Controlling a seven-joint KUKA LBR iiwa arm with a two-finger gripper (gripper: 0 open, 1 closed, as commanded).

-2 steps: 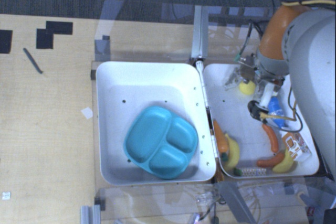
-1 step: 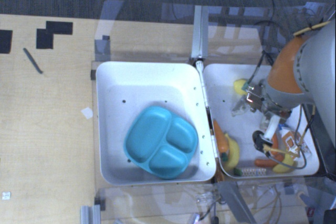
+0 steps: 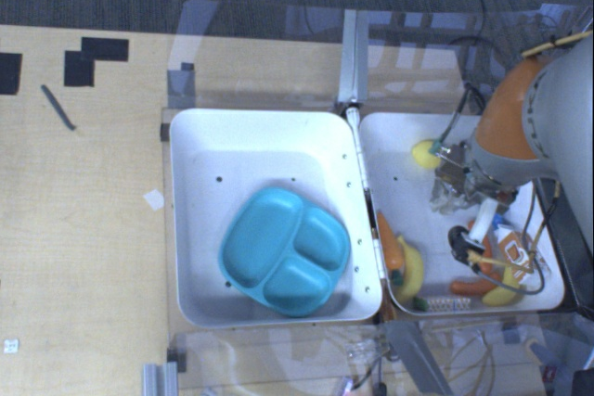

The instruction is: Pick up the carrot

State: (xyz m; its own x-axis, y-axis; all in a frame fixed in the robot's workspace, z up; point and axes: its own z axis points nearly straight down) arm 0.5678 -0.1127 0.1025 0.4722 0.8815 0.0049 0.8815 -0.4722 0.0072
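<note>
An orange carrot (image 3: pixel 393 249) lies against the left wall of the right bin (image 3: pixel 399 139), partly tucked against a yellow banana (image 3: pixel 411 271). A second long red-orange piece (image 3: pixel 473 287) rests near that bin's front edge. My gripper (image 3: pixel 453 196) hangs over the middle of the right bin, to the right of the carrot and further back, apart from it. Nothing can be made out in it.
A yellow lemon (image 3: pixel 425 153) sits just left of the gripper. A white and orange packet (image 3: pixel 512 252) and another yellow piece (image 3: pixel 502 296) lie at the front right. A blue divided plate (image 3: pixel 285 250) lies in the left bin (image 3: pixel 200 199).
</note>
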